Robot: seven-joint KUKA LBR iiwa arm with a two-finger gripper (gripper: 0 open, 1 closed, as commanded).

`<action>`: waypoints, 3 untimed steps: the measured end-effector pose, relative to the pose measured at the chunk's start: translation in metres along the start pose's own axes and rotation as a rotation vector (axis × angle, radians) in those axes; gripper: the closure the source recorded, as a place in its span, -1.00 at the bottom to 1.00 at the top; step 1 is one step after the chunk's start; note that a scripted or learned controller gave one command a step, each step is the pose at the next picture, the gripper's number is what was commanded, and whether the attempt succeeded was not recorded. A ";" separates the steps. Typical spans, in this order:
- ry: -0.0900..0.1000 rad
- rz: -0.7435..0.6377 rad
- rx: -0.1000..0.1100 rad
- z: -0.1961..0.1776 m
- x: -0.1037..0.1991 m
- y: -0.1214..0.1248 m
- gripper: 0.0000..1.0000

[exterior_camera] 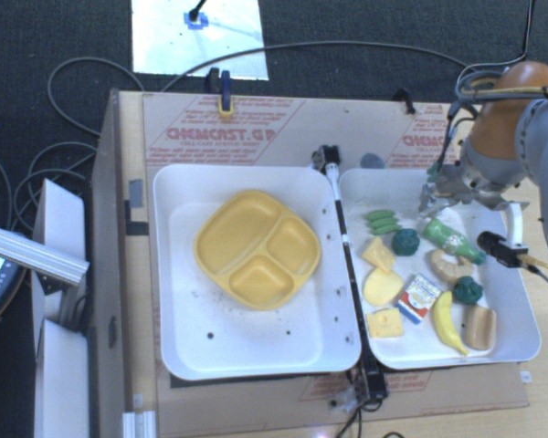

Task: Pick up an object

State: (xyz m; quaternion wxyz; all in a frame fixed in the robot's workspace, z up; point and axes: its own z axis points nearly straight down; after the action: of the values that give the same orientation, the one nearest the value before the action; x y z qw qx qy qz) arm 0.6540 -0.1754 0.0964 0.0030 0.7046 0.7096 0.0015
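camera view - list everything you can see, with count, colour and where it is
bins: 2, white, side by side on the bench
divided plate: 1, yellow, left bin
pea pods: 1 bunch, green, right bin, far left part
broccoli pieces: 2, dark green, right bin, middle and right
bottle: 1, green, right bin, lying below the gripper
cheese-like pieces: 3, pale yellow, right bin, left side
small carton: 1, white and red, right bin
banana: 1, yellow, right bin, near edge
bread-like pieces: 2, tan, right bin, right side
gripper: 1, grey, over right bin's far edge
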 end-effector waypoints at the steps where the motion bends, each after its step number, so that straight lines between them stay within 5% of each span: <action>1: 0.000 -0.001 0.000 0.000 0.000 0.000 -1.00; 2: 0.002 0.005 0.006 0.012 0.015 -0.066 -1.00; 3: 0.002 0.004 0.005 0.011 0.058 -0.089 -1.00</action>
State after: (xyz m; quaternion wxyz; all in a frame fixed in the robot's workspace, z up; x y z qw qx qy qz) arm 0.5647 -0.1183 0.0842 0.0003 0.7060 0.7082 0.0005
